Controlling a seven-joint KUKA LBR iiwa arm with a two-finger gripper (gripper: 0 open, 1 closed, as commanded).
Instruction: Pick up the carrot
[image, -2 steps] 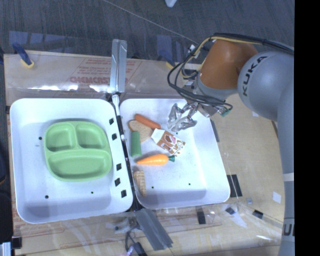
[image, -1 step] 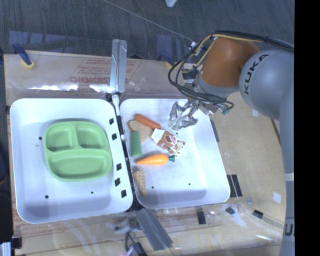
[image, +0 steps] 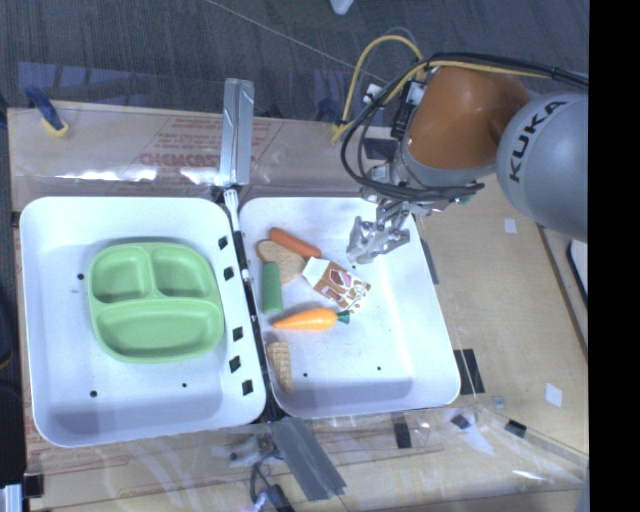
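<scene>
The carrot (image: 306, 320) is orange with a small green tip and lies flat near the middle of the right bin (image: 420, 340). My gripper (image: 373, 243) hangs over the bin's back part, up and to the right of the carrot and well apart from it. Nothing shows between its metal fingers.
Around the carrot lie a small printed carton (image: 337, 283), a green stick (image: 272, 287), a tan bread piece (image: 283, 261), an orange-red sausage (image: 294, 243) and a waffle stick (image: 280, 362). The left bin (image: 50, 330) holds a green divided plate (image: 155, 300).
</scene>
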